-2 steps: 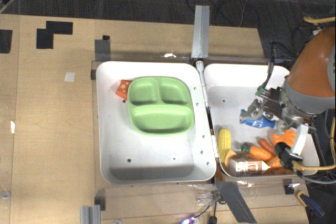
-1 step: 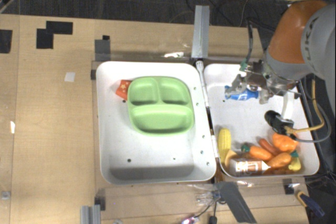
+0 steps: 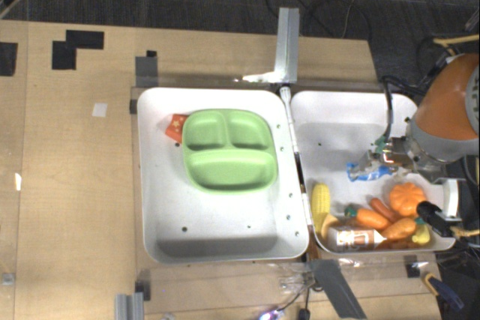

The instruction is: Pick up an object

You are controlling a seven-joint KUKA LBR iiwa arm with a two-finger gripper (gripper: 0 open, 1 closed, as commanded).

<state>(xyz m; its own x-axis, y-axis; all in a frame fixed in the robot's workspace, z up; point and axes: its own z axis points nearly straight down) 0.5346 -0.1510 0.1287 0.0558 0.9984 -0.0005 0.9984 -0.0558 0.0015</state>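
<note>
gripper (image 3: 384, 155) low in the right bin (image 3: 337, 116), over a blue item (image 3: 365, 173); can't tell jaw state or if it's touching. toys piled at the bin's near edge: corn (image 3: 320, 200), carrots (image 3: 373, 219), pumpkin (image 3: 407, 197), bottle (image 3: 355, 238). left bin (image 3: 157, 221) has a green tray (image 3: 229, 149) on a red packet (image 3: 176, 127). wooden bench (image 3: 67, 183), dark carpet behind.

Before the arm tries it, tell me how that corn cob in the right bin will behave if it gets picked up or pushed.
The corn cob looks rounded and elongated, so a push would probably roll it sideways. It looks like moulded toy food, likely stiff and light. It lies against the right bin's left wall, which may crowd a grasp from that side.
</note>
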